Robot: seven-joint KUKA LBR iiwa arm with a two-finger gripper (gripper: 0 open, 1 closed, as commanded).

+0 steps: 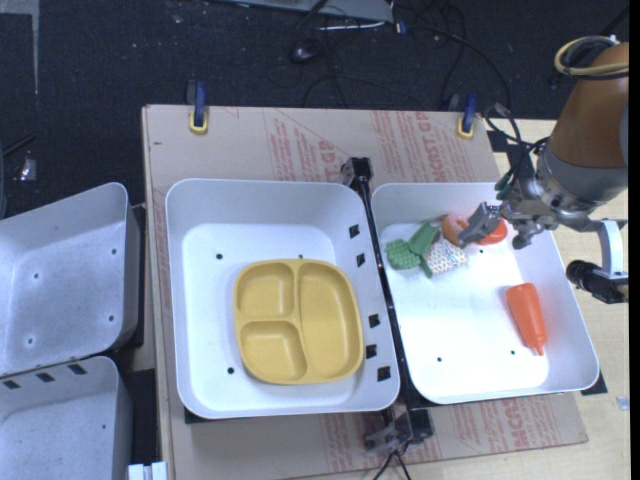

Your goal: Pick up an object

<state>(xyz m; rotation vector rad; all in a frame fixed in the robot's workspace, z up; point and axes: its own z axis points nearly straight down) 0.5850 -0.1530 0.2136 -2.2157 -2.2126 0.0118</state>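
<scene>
Arm in from the right, over the right bin [560,373]. Gripper [487,224] sits low at the bin's far side, right against a small orange-red object [462,228]; whether that piece is actually between the fingers I cannot tell, the view is too coarse there. Just left of the gripper: a white patterned item [445,259] and a green one [408,249]. Nearer the camera from it, well apart, lies an orange carrot [527,316]. Left bin [200,218] holds a yellow divided plate [298,321].
</scene>
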